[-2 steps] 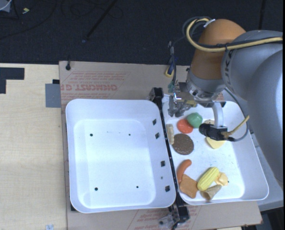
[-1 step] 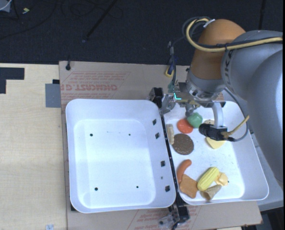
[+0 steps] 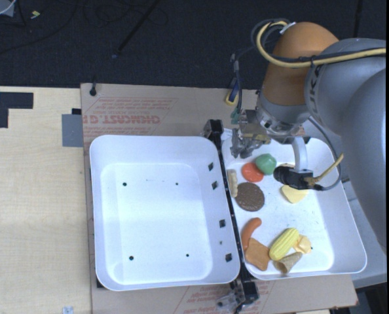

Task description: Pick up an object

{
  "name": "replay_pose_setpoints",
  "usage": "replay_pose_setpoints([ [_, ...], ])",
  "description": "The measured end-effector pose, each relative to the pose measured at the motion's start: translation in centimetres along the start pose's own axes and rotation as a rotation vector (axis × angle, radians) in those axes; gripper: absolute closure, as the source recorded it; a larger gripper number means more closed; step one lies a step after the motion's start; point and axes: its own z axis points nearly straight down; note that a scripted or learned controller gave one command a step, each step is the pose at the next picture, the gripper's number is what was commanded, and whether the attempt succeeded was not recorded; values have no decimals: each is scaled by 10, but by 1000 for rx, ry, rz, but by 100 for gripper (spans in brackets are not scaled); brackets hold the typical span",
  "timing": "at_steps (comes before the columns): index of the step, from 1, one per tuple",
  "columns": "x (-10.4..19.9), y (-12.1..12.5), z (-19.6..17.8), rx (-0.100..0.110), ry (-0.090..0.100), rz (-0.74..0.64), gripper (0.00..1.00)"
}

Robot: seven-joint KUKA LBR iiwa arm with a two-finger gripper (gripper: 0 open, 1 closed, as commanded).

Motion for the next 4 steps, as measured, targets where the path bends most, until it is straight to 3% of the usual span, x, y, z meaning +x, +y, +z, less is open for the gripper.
replay_pose_setpoints([
  [1,70,0,-24,-4,3,-5,100],
  [3,190,0,-3,-1,2,-4,100],
  [4,260,0,-210,-20,7,-5,100],
])
